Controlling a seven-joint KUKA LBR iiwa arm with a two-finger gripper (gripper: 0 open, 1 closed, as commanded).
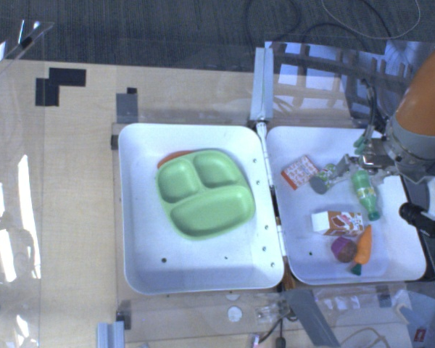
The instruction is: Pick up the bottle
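The bottle (365, 193) is green with a pale cap end and lies on its side in the right bin (297, 259), near the bin's right wall. My gripper (333, 174) hangs low over the same bin, just left of and above the bottle's upper end. It is close to the bottle, but I see nothing held in it. The grey arm with its orange band (425, 100) reaches in from the right, above the bottle.
A red-and-white packet (299, 171) lies left of the gripper. In front of the bottle sit a white-and-orange carton (337, 222), a purple piece (342, 249) and a carrot (362, 246). The left bin (141, 267) holds a green divided plate (203, 193).
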